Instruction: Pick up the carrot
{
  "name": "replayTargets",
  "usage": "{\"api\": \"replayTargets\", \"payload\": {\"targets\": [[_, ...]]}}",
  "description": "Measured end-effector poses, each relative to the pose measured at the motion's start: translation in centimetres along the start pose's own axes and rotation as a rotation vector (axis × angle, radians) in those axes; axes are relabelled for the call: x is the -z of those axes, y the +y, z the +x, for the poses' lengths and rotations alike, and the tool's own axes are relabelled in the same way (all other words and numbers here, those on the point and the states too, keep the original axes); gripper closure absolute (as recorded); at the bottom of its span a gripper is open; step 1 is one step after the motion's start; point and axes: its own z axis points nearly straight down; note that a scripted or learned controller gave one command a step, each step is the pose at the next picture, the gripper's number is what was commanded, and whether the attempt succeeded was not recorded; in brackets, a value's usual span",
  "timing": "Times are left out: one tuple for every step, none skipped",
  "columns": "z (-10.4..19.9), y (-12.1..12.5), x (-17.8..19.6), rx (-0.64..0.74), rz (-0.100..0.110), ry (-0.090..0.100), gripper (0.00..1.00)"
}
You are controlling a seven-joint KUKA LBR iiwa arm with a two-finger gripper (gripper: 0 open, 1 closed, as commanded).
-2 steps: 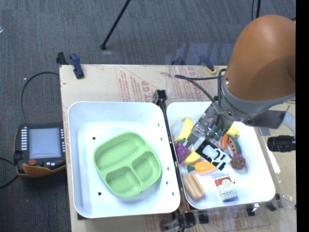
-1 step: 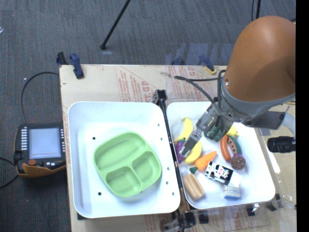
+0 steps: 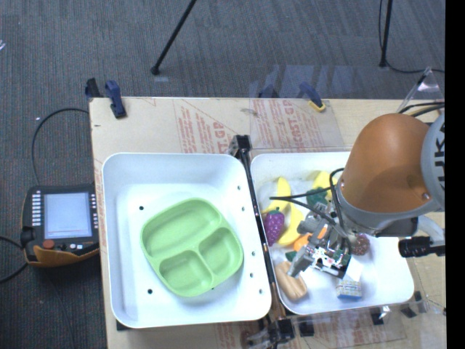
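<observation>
Camera view: gripper is down inside the right bin, low over the toy-food pile, arm coming in from the right with its orange band covering the bin's right-rear area. Can't tell how the gripper is set, its tip is lost in clutter and its own hardware, and nothing is visibly held. Carrot: best guess is the small orange piece poking out just left of and touching the wrist hardware, mostly hidden, so the ID is tentative. If so, it lies directly under or just rearward-left of the tip, practically no lateral offset. Long axis unreadable; too little is exposed. Close neighbours: purple grapes to the left, banana behind them, a tan bread-like item in front of the tip, something green toward the rear, a small blue-and-white box front right. Tight quarters, so I judge a real risk of pinching a neighbour instead. Surface is smooth white plastic, shallow walls, things will likely slide if nudged. Left bin holds only a green divided plate, well apart and irrelevant to the pick.
</observation>
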Motion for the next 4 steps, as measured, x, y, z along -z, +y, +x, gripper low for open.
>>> {"api": "replayTargets", "payload": {"targets": [[-4.3, -1.4, -2.3, -0.195, -0.006, -0.007, 0.0], [-9.7, -4.2, -11.5, -0.261, -0.011, -0.016, 0.0], [-9.5, -4.2, -11.0, -0.263, -0.012, -0.012, 1.0], [-4.5, 1.8, -1.7, -0.21, -0.015, -0.016, 1.0]]}}
